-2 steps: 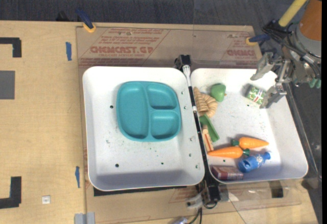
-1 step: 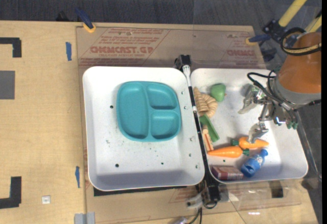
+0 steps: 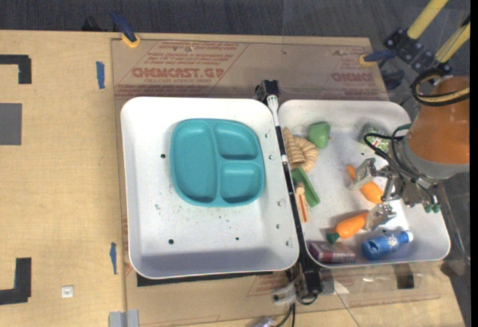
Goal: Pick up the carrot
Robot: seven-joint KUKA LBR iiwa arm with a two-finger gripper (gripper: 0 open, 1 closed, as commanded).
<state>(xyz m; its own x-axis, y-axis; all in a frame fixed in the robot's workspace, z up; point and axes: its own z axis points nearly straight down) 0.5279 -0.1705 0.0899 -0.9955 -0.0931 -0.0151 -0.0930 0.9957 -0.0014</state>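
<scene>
**Gripper low over the right bin**

Gripper (image 3: 376,187) is seen with fingers spread, nothing held between them. The carrot (image 3: 350,225) lies just off at seven o'clock, a blue bottle (image 3: 386,243) at six. A teal plate (image 3: 218,161) sits in the left bin (image 3: 142,243).

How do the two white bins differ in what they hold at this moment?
The left bin holds a single teal divided plate, lying flat near its middle. The right bin holds many small things crowded together, among them the carrot, a blue bottle and a green piece. The arm's pincer is over the right bin, not the left. Both bins are shallow, white and rounded.
</scene>
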